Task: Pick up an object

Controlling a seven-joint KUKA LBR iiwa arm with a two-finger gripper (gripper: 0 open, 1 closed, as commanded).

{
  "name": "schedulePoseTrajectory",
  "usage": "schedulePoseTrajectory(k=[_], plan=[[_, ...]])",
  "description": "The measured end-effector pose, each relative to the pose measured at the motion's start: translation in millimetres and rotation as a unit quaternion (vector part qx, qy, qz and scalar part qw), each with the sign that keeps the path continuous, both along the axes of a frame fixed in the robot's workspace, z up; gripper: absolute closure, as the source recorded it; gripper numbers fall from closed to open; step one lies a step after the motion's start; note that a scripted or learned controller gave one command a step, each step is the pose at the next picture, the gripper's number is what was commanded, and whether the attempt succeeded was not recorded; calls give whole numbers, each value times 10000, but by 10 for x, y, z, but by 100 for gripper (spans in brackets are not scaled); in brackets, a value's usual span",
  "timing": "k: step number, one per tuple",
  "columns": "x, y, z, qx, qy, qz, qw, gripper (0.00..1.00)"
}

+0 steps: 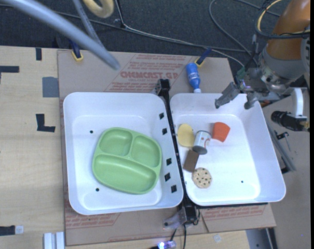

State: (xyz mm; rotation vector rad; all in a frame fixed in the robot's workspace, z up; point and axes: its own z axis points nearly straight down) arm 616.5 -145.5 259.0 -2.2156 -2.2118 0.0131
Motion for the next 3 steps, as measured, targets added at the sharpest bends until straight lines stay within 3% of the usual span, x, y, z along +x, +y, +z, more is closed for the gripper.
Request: schedulePoseTrajectory(k=[1, 3], plan=[[22, 5, 75, -9, -61, 19, 10000, 0], [-110, 17, -930, -8, -33, 16, 10000, 0]])
